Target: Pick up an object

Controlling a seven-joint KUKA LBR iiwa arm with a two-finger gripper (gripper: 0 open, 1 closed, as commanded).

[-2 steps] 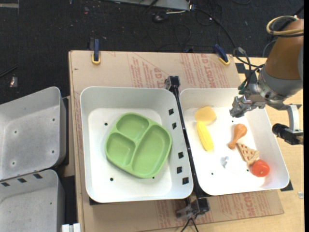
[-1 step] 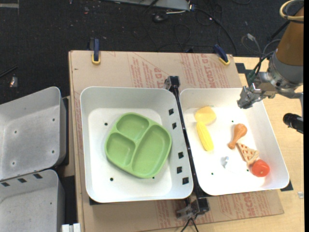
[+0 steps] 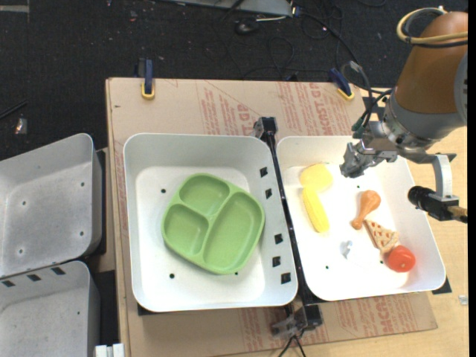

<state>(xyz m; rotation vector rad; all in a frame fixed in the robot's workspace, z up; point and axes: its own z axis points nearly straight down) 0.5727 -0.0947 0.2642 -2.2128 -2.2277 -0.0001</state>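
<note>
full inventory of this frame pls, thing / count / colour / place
bins: 2, white, side by side on the bench
divided plate: 1, green, three compartments, in the left bin
corn cob: 1, yellow, right bin, left part
yellow toy food piece: 1, yellow, right bin, just above the corn cob; kind unclear
drumstick: 1, orange-brown, right bin, middle
waffle piece: 1, tan, right bin, below the drumstick
tomato: 1, red, right bin, lower right corner, next to the waffle piece
clamps: 2, blue and yellow, on the bench's far edge
spare trays: 2, white, left of the bench
arm: 1, grey with orange band, entering from the right
gripper: 1, dark, above the right bin's upper part, holding nothing visible
</note>
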